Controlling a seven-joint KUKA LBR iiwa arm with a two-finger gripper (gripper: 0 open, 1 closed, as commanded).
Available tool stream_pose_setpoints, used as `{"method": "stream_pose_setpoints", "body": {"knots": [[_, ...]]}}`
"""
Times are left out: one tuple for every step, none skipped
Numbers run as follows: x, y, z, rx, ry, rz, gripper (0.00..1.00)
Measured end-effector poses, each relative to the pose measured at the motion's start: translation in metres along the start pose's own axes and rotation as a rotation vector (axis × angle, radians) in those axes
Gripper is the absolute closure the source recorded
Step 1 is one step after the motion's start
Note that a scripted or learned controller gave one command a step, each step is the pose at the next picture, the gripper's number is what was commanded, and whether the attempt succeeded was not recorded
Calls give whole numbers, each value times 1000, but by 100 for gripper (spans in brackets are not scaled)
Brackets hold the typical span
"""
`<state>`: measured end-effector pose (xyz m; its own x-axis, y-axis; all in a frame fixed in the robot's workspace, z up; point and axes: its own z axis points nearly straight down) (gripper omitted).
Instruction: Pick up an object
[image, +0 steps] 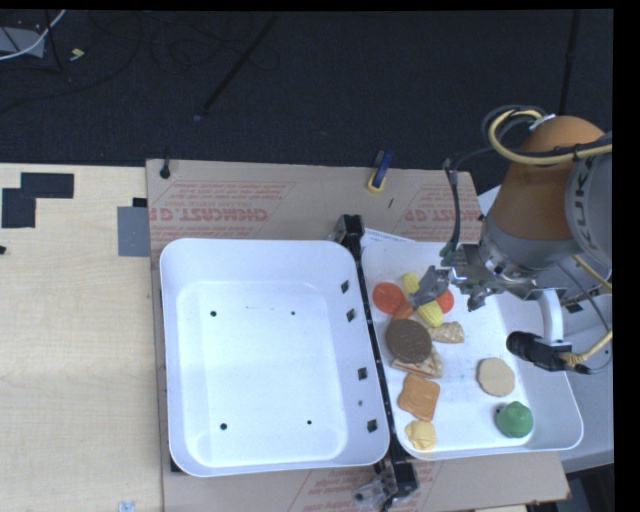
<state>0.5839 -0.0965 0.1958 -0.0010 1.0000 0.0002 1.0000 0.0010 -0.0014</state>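
Gripper (432, 288) sits over upper part of the right shallow white plastic bin (560, 432), right-centre of frame, grey metal fingers low among the toy food; cannot tell if they are apart or closed, and nothing visibly sits between them. Small red round piece (444, 300) and yellow ridged corn-like piece (431, 314) lie right at the tip, touching or just under it. Orange-red round tomato-like piece (388, 297) just left of it, small yellow lump (411, 283) just above-left. Dark brown round disc (408, 340) lies below the gripper, orange waffle-textured square (419, 396) lower still, pale yellow lump (421, 435) at bin bottom. Tan round cookie-like disc (495, 377) and green ball (514, 419) lower right, well apart from the gripper. Left shallow white plastic bin (190, 440) touches the right one along a black divider.
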Motion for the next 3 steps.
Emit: {"method": "stream_pose_setpoints", "body": {"knots": [[14,-51,93,15,4,0,0],[-10,-111,109,5,2,5,0],[0,-26,108,-5,0,-3,0]]}}
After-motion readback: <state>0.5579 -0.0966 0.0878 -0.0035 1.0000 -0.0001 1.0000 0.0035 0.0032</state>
